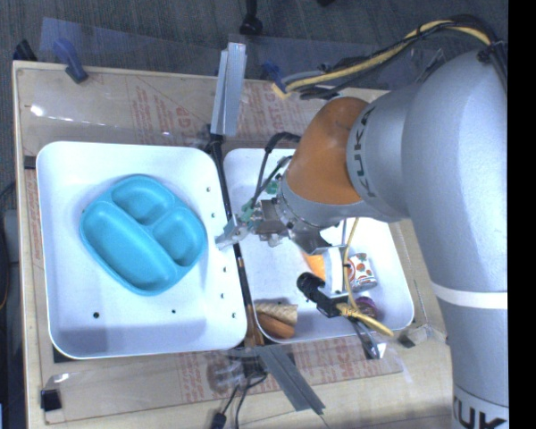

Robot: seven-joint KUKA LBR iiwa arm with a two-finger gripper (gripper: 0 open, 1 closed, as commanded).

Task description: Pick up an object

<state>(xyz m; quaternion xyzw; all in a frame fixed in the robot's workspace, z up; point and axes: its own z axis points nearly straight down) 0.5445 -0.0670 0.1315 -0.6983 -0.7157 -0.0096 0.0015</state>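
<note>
End effector (250, 229) fingertips indistinct

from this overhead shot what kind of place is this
Most likely a robotics lab bench set up for pick trials: a grey and orange arm reaches over two white bins, one holding a blue divided tray, with loose cables and carpet floor behind.

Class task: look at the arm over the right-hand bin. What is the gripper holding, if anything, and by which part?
It cannot be told: the gripper sits under the arm's wrist, and no object shows in it.
</note>
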